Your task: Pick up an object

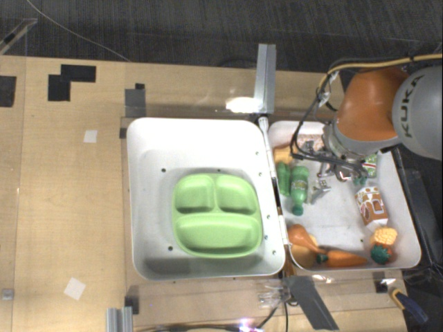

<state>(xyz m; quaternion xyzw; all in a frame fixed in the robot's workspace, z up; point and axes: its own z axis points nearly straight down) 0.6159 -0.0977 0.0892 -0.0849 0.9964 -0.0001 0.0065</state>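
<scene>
Gripper (324, 185) hangs in the right white bin (408, 216), at three o'clock of a green plastic bottle (298, 188); grey arm (415, 109) reads "KU".

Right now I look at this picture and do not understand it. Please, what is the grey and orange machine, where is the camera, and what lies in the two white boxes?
The machine is a robot arm, reaching in from the right. One camera looks down from above at a slant. The left bin holds a green tray with three sections. The right bin holds toy food: a green bottle, a carrot, corn and a small packet. The pincer hangs over the right bin beside the bottle; I see nothing held in it.
</scene>
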